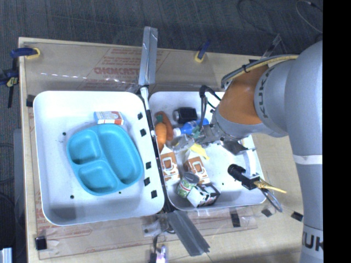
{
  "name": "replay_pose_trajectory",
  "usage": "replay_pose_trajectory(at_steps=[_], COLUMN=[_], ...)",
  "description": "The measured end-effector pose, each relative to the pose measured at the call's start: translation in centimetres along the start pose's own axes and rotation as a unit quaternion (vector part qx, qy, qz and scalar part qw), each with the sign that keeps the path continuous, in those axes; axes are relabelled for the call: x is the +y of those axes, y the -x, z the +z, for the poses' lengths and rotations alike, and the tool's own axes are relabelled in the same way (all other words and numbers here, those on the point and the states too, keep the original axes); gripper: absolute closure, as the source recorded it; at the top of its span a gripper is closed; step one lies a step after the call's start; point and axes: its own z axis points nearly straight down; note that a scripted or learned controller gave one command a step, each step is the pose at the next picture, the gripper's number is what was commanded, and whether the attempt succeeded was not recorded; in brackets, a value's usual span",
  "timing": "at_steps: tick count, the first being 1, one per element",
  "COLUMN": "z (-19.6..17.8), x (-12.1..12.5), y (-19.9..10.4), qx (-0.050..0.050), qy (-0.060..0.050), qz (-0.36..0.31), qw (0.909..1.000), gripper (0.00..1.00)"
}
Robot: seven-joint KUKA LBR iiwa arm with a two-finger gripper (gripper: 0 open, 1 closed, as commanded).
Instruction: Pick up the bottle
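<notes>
In the left bin (49, 147) a blue divided tray (103, 159) is lying flat, with a small carton (108, 117) touching its far edge. Across the divider, the right bin (241, 193) is holding the clutter: an orange carrot-like piece (162, 132), two small juice cartons (168, 165), a can (187, 184) and a black object (185, 114). The bottle (189, 129), clear with a blue cap, is lying on its side near the bin's far middle. The gripper (204, 137) is reaching down just beside it, the wrist covering the tip, so its state cannot be told. A good grasp would likely mean closing across the bottle's body, clear of the neighbouring cartons. The bench (82, 64) is sitting on dark carpet (82, 10).
</notes>
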Motion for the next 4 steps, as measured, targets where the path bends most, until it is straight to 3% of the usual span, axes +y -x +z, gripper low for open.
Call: replay_pose_trajectory(at_steps=[1,2,3,4], z=[-4.9,1.1,1.8,0.8], x=[9.6,7.3,2.2,2.3], y=[4.6,4.7,4.8,4.8], qx=[0.002,0.001,0.003,0.003], qy=[-0.004,0.000,-0.004,-0.004], qz=[-0.076,-0.171,-0.208,-0.210], qw=[0.9971,0.9853,0.9781,0.9776], gripper=[0.00,0.00,0.00,1.00])
